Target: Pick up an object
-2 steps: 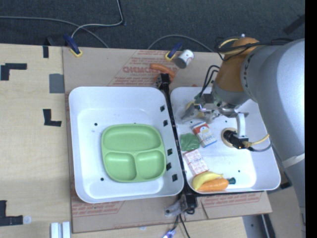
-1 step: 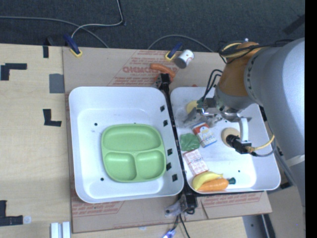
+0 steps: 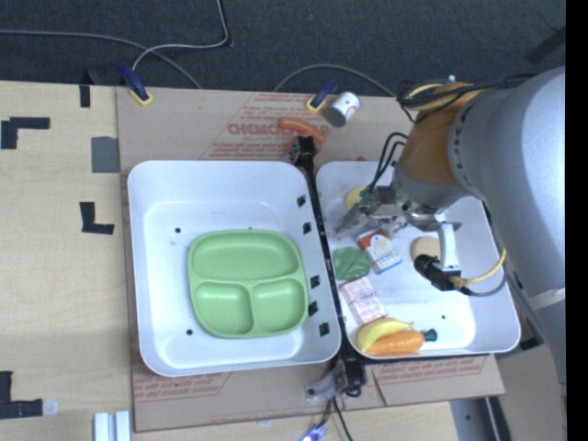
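Beneath the fingers (image 3: 354, 217), whose spread we cannot tell, we see a green object (image 3: 350, 264) and packets (image 3: 378, 249) awaiting picking.

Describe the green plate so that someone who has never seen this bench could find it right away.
Two white bins sit side by side; take the left bin, the one away from the robot arm. The green plate lies flat in its middle. It is pale green and split into three compartments, while the small items, such as the toy carrot, are in the right bin.
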{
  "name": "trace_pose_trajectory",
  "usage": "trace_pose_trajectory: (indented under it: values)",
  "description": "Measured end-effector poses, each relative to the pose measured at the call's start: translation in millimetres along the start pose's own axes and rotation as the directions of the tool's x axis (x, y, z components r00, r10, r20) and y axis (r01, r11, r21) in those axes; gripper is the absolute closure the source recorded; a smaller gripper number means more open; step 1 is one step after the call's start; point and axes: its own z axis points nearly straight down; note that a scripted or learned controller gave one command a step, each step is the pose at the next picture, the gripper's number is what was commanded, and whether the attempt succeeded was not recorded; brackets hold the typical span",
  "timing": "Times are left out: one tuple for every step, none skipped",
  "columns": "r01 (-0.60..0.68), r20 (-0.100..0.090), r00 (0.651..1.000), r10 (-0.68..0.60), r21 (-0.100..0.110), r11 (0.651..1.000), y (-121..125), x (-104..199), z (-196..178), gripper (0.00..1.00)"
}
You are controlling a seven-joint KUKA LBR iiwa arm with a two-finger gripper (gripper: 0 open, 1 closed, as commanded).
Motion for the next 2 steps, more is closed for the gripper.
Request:
trace_pose_trajectory:
  values:
    - [0.000,-0.001,1.000,0.000,-0.001,1.000,-30.7,-1.9,-0.4,0.00]
    - [0.001,0.000,1.000,-0.001,-0.001,1.000,-30.4,-2.0,-10.0,1.00]
